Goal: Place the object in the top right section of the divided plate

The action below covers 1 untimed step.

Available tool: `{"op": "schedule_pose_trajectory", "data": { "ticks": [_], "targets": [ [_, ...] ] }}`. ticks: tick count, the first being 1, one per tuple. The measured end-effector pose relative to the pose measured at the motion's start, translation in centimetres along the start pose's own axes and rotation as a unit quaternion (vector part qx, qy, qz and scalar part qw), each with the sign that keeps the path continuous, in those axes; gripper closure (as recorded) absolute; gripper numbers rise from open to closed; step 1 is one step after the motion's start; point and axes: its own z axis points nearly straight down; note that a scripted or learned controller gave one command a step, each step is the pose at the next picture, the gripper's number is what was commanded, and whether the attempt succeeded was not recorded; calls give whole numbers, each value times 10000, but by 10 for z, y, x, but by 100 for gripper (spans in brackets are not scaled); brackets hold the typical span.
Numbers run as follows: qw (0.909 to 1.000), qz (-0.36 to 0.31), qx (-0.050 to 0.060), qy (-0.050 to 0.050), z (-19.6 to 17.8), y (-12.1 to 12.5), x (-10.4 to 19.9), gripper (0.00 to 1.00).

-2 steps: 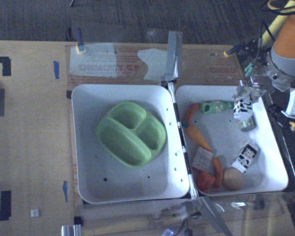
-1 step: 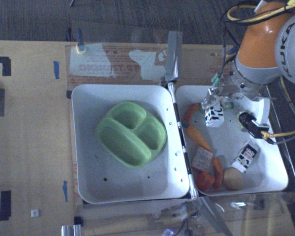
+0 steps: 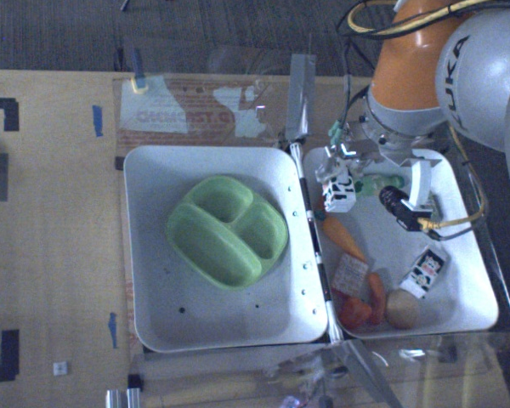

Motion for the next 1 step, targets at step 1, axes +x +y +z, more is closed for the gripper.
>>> {"op": "schedule_pose_trajectory", "data": {
  "ticks": [1],
  "targets": [
    [9997,-225,0,0,2,11,49,100]
  ]
}}
